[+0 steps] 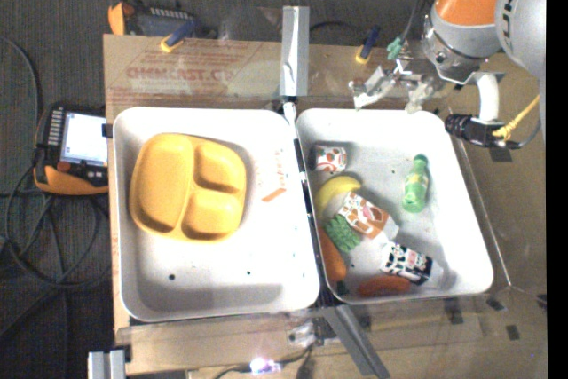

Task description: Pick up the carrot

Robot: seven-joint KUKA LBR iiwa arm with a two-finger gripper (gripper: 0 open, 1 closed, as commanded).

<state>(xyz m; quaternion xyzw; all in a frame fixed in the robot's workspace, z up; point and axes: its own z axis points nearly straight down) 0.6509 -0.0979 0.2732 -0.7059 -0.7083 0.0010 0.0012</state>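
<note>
The carrot (pixel 333 260), orange with a green leafy top, lies in the right bin (pixel 461 191) against its left wall near the front. A small printed carton (pixel 364 216) partly overlaps the leafy end. My gripper (pixel 387 95) hangs above the back rim of the right bin, well behind the carrot and apart from it. Its fingers (pixel 414 105) look spread, with nothing between them.
Around the carrot in the right bin are a yellow fruit (pixel 338 189), a small red-and-white can (pixel 330 158), a green bottle (pixel 415 182), a black-and-white carton (pixel 406 262) and a red sausage-like item (pixel 383 286). The left bin (pixel 213 280) holds a yellow divided plate (pixel 189 186).
</note>
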